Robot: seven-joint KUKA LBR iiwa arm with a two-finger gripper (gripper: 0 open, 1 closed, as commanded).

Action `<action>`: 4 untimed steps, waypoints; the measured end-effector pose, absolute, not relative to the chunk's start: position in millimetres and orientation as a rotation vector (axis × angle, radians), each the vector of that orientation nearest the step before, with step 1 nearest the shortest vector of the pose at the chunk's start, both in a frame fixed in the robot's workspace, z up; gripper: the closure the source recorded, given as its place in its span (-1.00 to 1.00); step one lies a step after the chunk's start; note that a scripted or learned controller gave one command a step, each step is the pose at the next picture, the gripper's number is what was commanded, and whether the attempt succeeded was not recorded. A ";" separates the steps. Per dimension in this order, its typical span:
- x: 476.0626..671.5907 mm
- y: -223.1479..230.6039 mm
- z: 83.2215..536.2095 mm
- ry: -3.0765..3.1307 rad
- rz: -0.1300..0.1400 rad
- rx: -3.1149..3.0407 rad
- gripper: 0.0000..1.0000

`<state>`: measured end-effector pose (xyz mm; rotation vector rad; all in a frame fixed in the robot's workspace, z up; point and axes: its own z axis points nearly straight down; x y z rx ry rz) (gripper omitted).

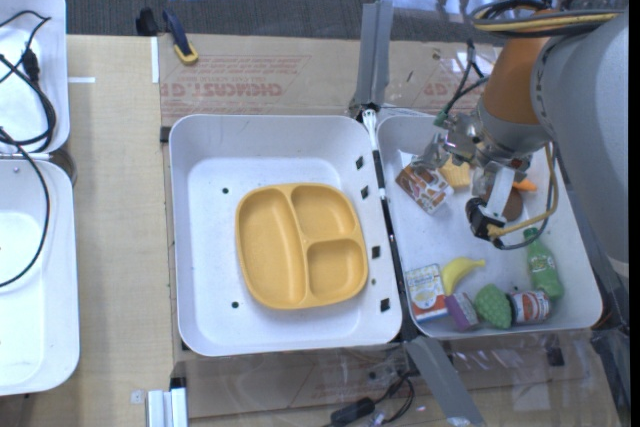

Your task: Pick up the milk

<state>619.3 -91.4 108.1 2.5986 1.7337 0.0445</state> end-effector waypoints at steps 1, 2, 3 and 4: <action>603.3 -90.0 108.1 1.319 0.051 2.836 -1.00; 651.6 -107.2 91.5 0.755 -0.005 3.049 -1.00; 638.4 -94.2 91.0 0.389 -0.008 3.118 -1.00; 637.9 -93.6 99.1 0.397 -0.014 3.117 1.00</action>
